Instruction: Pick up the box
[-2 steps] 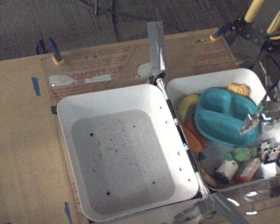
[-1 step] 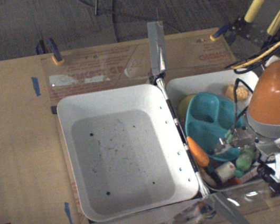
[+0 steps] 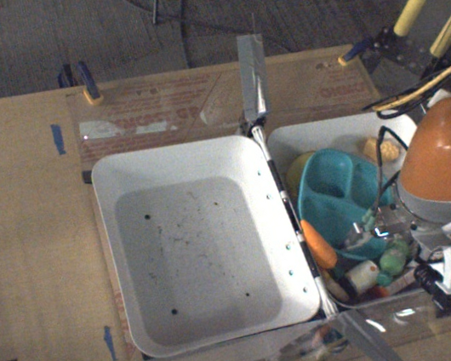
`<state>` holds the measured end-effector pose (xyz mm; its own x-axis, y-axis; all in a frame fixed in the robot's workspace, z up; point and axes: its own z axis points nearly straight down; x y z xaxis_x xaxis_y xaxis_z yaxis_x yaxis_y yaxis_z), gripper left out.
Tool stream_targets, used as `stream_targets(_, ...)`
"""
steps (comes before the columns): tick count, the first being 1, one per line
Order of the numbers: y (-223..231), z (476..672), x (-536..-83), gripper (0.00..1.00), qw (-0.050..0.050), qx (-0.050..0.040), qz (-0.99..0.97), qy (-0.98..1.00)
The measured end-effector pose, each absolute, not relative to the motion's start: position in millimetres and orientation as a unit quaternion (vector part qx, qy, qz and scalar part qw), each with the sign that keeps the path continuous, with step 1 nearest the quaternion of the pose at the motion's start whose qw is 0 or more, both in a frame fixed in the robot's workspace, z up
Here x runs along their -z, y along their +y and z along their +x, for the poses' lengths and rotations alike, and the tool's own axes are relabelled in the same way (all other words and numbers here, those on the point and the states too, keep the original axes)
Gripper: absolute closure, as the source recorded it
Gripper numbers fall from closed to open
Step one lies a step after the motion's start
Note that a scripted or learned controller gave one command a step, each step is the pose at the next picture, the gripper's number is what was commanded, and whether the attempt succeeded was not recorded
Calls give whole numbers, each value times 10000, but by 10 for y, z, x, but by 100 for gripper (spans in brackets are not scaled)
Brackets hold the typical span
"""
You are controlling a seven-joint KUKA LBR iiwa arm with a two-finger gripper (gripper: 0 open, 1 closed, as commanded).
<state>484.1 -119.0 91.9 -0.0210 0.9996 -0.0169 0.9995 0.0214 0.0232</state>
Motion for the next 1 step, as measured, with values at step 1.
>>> stream_targets(1,-1790,4828,-895,0,72,-21,6859,7276)
